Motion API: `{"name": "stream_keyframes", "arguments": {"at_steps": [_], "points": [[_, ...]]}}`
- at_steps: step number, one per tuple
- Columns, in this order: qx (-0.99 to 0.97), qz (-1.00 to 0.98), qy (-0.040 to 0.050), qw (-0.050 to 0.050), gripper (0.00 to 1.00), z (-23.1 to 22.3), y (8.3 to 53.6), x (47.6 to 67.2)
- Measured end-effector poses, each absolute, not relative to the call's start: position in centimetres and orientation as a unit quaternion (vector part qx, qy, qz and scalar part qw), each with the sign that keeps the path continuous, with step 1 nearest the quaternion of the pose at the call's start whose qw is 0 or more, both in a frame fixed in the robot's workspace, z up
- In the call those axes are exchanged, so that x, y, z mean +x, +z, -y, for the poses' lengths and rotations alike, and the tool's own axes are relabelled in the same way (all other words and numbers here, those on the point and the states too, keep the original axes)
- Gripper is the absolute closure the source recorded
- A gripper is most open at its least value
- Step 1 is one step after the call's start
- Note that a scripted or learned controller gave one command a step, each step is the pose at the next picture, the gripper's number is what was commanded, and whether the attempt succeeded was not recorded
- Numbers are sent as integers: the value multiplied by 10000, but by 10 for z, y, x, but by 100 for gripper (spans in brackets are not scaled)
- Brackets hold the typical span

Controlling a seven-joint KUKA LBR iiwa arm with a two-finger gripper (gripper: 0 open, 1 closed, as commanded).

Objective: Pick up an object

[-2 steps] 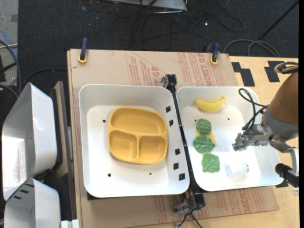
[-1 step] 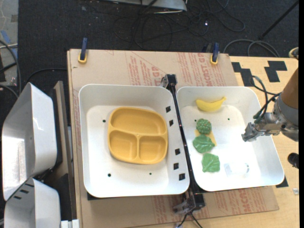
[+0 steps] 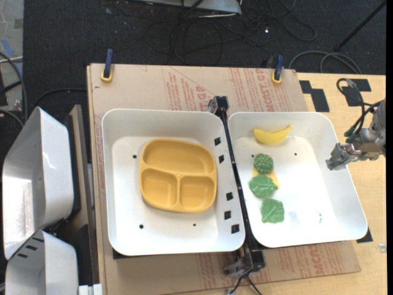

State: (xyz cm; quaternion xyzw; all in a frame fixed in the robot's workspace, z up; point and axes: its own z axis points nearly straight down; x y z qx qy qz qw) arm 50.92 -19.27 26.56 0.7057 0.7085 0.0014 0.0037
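A yellow banana (image 3: 272,134) lies at the back of the right bin (image 3: 331,226). In front of it sit a round green broccoli-like piece (image 3: 263,163), a green leafy piece (image 3: 263,186) and another green leafy piece (image 3: 272,211), in a line down the bin's left side. A bit of yellow shows under the middle green piece. My gripper (image 3: 337,159) hangs at the right rim of the right bin, well to the right of the food items and touching none of them.
The left bin (image 3: 123,226) holds a yellow divided tray (image 3: 178,174) with three compartments. Both bins rest on a cardboard-covered bench (image 3: 184,85) held by blue and yellow clamps (image 3: 108,64). White containers (image 3: 34,171) stand off the bench's left side.
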Motion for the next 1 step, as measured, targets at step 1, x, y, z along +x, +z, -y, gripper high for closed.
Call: {"name": "stream_keyframes", "arguments": {"at_steps": [1], "points": [[7057, -7085, 2, 11, 100, 193, 269, 510]]}}
